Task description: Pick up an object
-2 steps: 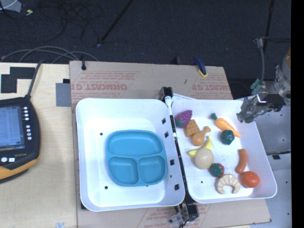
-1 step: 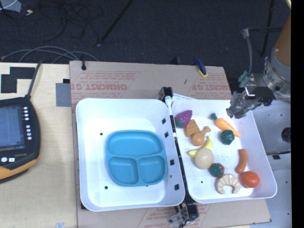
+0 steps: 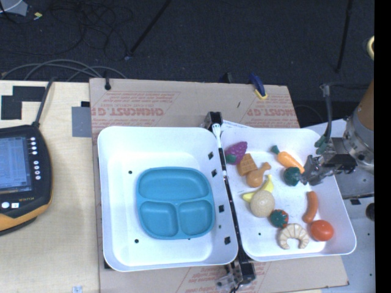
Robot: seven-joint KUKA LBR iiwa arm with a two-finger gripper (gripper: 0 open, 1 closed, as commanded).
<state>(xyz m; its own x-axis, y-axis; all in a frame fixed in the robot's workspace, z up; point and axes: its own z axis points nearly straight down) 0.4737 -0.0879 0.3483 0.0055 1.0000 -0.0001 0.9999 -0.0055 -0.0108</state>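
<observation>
On the bench we see two shallow white bins side by side. Within the left bin [image 3: 116, 163] lies a blue three-compartment tray [image 3: 175, 201]. Along the right bin [image 3: 342, 237] we find toy foods scattered: a purple grape cluster [image 3: 236, 151] near the divider, an orange-brown wedge [image 3: 247, 163] just beside it, a drumstick [image 3: 258, 175], a banana [image 3: 261, 187] touching a beige round piece [image 3: 262, 204], a small red-and-green fruit [image 3: 280, 218], a croissant [image 3: 294, 235], a tomato [image 3: 321, 230], a red sausage [image 3: 311, 206], a carrot [image 3: 287, 159] and a dark green round vegetable [image 3: 292, 176]. At the right bin's far edge the gripper [image 3: 313, 171] hangs low, just beside the green vegetable and above the sausage. We cannot tell from this view how the tool is set, and no object is visibly held by it. On the bench's left rests a teach pendant [image 3: 18, 173]. Behind the bins a blue clamp [image 3: 259, 86] sits on the cardboard sheet [image 3: 183, 105].
</observation>
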